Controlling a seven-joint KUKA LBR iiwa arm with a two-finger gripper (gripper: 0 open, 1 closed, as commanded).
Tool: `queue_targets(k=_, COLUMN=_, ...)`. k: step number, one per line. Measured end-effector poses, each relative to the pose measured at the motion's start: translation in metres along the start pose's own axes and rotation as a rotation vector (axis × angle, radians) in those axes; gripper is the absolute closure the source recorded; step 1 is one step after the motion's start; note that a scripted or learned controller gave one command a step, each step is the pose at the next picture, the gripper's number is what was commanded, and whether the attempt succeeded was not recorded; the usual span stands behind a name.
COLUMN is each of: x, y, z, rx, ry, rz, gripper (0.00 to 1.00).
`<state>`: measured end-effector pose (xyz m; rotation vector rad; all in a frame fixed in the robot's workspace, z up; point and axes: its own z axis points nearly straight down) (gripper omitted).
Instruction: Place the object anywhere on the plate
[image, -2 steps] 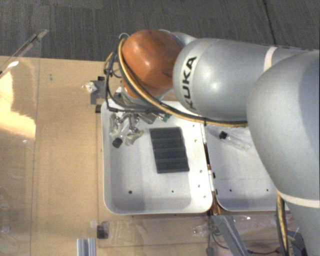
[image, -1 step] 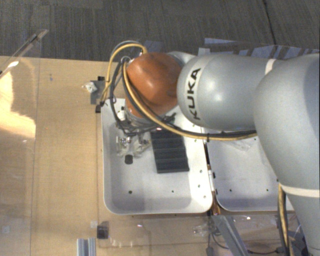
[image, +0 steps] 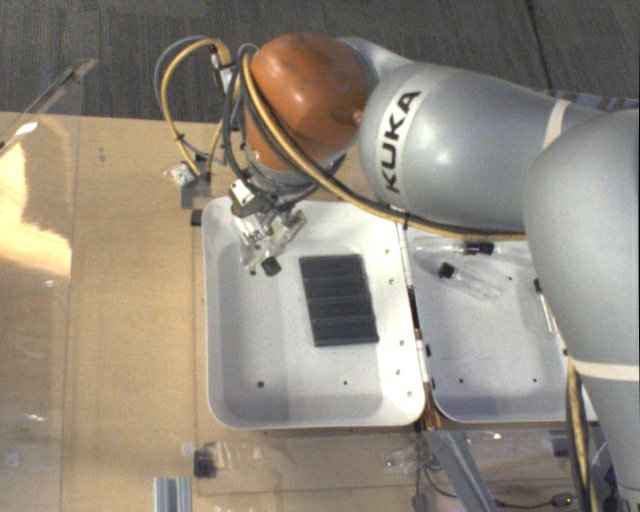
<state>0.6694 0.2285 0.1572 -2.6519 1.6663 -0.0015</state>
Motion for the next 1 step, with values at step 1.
queue_targets(k=1, x=-0.0250, y=0.0375, z=0.0671, rx=0.000, ry=0.003, rz=-0.584, gripper=1.00)
